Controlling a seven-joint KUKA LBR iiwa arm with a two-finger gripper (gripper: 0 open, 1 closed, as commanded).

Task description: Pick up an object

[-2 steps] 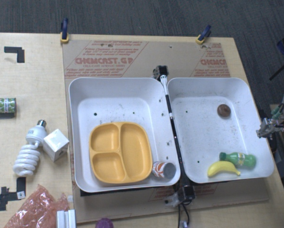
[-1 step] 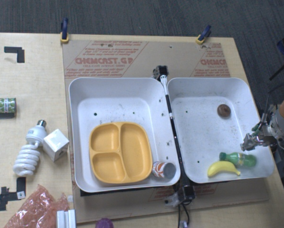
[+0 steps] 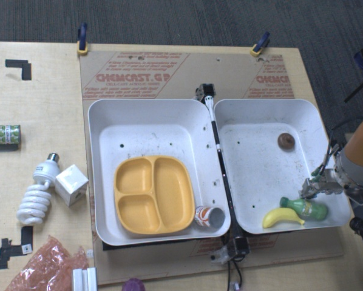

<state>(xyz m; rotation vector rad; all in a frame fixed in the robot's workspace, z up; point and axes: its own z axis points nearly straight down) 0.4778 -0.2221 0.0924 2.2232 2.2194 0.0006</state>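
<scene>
The right bin point(image 3: 254, 117) holds a yellow banana point(image 3: 281, 217) near its front wall, a green bottle point(image 3: 307, 208) just behind the banana, and a small brown round piece point(image 3: 286, 140) toward the back. My gripper point(image 3: 311, 187) comes in from the right edge and hangs just above the green bottle's right end, close to the bin's right wall. In the left bin point(image 3: 108, 120) lie a yellow divided plate point(image 3: 152, 194) and a small tipped cup point(image 3: 209, 217) at the front right corner.
On the bench left of the bins lie a white spiral light bulb point(image 3: 39, 190), a white cube point(image 3: 71, 184), a green can point(image 3: 6, 135) and a pink mesh bag point(image 3: 45, 265). A black divider rod point(image 3: 217, 144) runs between the bins.
</scene>
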